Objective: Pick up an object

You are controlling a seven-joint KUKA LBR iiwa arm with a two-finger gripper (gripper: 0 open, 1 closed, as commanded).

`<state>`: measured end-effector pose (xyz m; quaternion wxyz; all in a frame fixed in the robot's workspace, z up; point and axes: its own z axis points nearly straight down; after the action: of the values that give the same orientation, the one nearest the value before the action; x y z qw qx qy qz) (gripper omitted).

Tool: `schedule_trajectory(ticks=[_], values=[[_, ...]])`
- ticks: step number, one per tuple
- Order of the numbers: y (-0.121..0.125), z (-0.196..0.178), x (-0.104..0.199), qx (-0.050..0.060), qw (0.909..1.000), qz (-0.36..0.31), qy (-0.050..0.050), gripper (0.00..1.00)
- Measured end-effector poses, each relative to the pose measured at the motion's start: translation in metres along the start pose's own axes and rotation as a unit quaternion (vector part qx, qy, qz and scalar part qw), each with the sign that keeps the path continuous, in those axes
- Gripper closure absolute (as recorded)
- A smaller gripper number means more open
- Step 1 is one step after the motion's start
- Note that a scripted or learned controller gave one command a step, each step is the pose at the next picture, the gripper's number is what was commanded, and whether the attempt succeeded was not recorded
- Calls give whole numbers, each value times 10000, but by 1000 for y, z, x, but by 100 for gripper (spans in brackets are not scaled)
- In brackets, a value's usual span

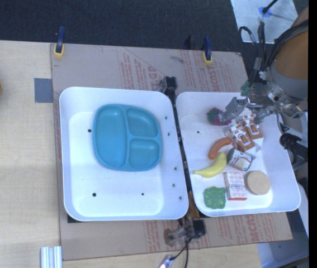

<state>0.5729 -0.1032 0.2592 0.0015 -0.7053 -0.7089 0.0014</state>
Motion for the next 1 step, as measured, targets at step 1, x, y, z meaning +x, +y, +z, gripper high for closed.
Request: schedule_trajectory(ticks=[1], values=[[24,89,5,7,10000,-7,-7,0]])
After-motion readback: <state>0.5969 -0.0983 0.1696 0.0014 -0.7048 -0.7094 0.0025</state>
